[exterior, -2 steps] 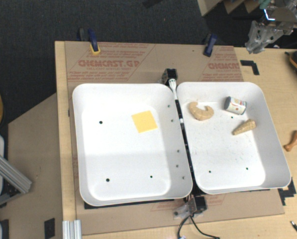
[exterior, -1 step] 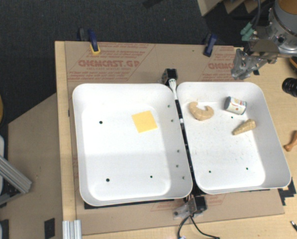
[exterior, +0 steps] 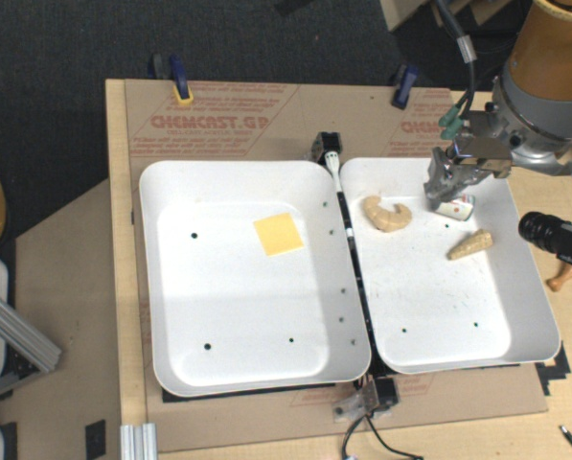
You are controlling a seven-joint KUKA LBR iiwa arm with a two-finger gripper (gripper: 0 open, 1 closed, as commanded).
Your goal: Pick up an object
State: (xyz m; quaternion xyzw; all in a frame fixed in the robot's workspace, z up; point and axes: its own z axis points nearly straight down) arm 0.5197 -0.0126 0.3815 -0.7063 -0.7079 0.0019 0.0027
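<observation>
My gripper (exterior: 447,195) hangs low over the back of the right bin (exterior: 515,338), reaching in from the right. Its dark fingers stand directly over a small white object with a red mark (exterior: 459,208), which peeks out just below and to the right of them. A curved tan croissant-like piece (exterior: 388,215) lies to the left of the gripper. A tan wedge-shaped piece (exterior: 470,245) lies a little in front of it. A yellow square slice (exterior: 278,234) lies flat in the left bin (exterior: 171,353).
The two white bins sit side by side on a brown board held by blue clamps (exterior: 178,75). A black cylinder (exterior: 550,234) juts in beside the right bin's right rim. Cables trail at the front middle (exterior: 367,410).
</observation>
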